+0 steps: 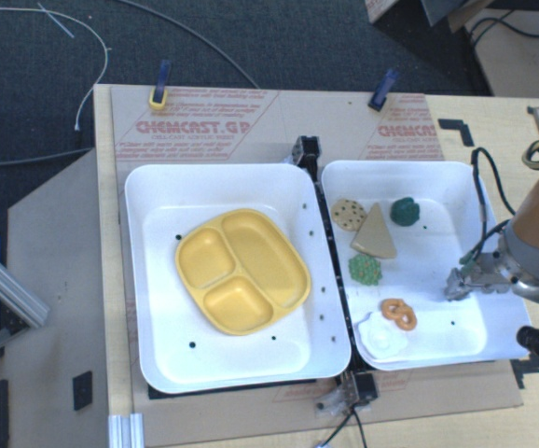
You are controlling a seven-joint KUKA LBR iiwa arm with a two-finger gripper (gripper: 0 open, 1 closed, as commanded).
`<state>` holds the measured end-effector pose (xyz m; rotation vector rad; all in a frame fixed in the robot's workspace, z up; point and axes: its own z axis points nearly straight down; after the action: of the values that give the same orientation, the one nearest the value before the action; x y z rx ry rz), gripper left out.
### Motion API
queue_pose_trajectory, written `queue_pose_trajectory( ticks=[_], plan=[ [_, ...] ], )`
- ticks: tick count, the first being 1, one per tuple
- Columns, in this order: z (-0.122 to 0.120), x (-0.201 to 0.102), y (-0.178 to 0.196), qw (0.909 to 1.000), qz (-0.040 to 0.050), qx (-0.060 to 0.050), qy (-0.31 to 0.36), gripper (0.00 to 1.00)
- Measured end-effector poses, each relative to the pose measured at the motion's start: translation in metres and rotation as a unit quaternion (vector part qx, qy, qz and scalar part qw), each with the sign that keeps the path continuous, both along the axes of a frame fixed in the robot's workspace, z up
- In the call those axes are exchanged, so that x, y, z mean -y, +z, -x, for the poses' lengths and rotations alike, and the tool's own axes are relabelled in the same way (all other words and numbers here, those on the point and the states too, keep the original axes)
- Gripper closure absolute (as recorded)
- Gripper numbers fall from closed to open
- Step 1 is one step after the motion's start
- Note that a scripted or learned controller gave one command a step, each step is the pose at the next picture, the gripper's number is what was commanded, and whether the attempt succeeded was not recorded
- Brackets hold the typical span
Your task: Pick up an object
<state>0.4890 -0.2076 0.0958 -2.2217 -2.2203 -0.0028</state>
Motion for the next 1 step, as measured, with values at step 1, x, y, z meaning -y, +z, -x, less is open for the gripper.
queue_pose_trajectory(
  ticks=[1],
  plan=[
    [-0.0047, -0.0052, 0.0427, 1.0, 0.0008, 0.0, 0.001, 1.0]
  ],
)
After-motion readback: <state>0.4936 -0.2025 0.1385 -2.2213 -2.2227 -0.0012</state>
